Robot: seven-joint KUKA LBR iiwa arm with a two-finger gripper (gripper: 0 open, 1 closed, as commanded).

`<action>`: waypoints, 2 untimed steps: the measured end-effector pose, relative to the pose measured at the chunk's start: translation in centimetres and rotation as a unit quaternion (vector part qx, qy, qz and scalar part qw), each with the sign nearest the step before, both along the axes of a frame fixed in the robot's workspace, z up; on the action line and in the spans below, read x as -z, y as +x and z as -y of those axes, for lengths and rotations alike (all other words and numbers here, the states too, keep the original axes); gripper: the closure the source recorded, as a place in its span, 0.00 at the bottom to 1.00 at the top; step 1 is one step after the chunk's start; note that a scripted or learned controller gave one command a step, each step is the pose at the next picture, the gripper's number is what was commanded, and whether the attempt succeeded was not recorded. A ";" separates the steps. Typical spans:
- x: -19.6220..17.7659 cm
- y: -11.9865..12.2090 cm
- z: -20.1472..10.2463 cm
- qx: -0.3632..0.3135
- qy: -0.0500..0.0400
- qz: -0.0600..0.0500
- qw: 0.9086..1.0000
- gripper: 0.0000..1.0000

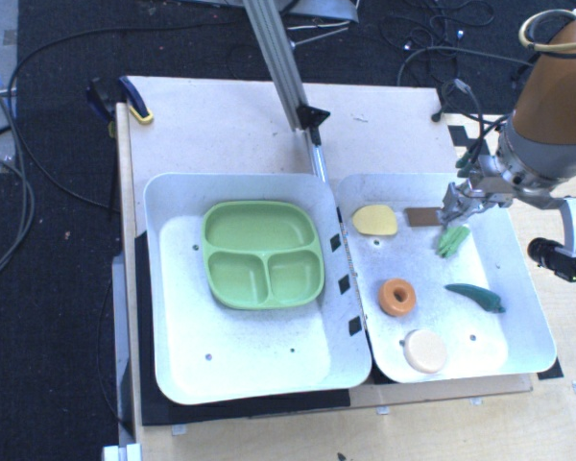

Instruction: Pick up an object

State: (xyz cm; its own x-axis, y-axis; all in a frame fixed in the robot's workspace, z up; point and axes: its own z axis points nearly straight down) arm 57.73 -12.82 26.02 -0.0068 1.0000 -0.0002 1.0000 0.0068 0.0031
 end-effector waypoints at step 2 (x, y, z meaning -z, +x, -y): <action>0.0 2.1 -9.8 0.000 0.000 -0.001 1.000 1.00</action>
